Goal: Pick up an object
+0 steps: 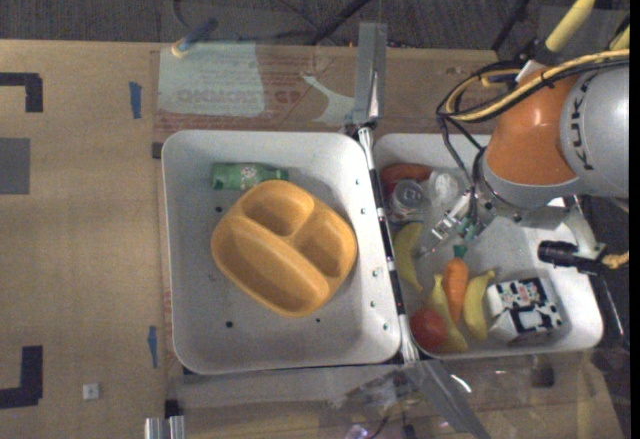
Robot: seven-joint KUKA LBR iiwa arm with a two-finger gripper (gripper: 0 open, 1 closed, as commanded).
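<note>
Seen from above at a slant: a pale wooden bench (80, 257) with black corner marks and strips of blue tape at the left of the frame. Beyond its upper edge, dark floor crossed by black stand legs and a looped cable. A worn cardboard sheet (260, 92) taped down at upper centre.

Two shallow white bins side by side across the middle. In the left bin (190, 327): an orange divided plate (284, 245) lying near the centre, and a green packet (248, 174) just above it, close to the upper wall.

In the right bin (585, 327), crowded toward its left and lower parts: something red (405, 172) at the upper left corner, a small grey can (407, 197) just below it, a crumpled clear wrapper (443, 187) beside that. Further down, a yellow banana (408, 257) along the left wall, an orange carrot (455, 287) upright in the frame, a second banana (478, 305) right of the carrot, a red tomato (428, 329) at the bottom, and a black-and-white carton (522, 309) at the lower right.

Reached in from the right edge: grey arm (600, 127) with its orange band, wrist bent down and leftward over the right bin. Gripper (452, 227) hung low just above the carrot's top, between the wrapper and the banana; too small and blurred to tell whether spread or pressed together. Nothing seen pinched.
</note>
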